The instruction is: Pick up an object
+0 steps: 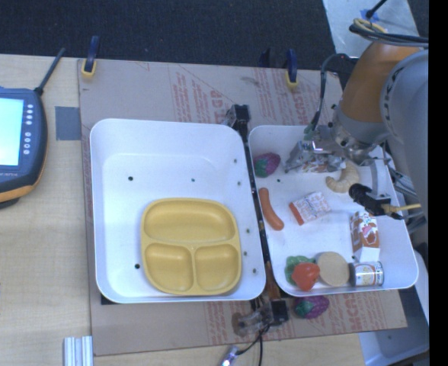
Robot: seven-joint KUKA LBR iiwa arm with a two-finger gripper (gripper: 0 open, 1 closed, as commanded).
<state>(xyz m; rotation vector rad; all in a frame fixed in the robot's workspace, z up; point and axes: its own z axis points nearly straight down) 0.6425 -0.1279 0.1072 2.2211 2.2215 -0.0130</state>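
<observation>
Inspector A: While we survey the bench, we note the left bin (110, 204) with its yellow tray (190, 244), then the right bin (403, 269) of small items.

Inspector B: We place the gripper (309, 152) over the right bin's far end; its pincer state we cannot tell. We advise a centred descent onto the sausage (270, 208).

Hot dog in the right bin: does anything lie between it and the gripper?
Nothing visible does. The hot dog lies alone near the right bin's left wall; the gripper hovers up and right of it, bare floor between them.
</observation>
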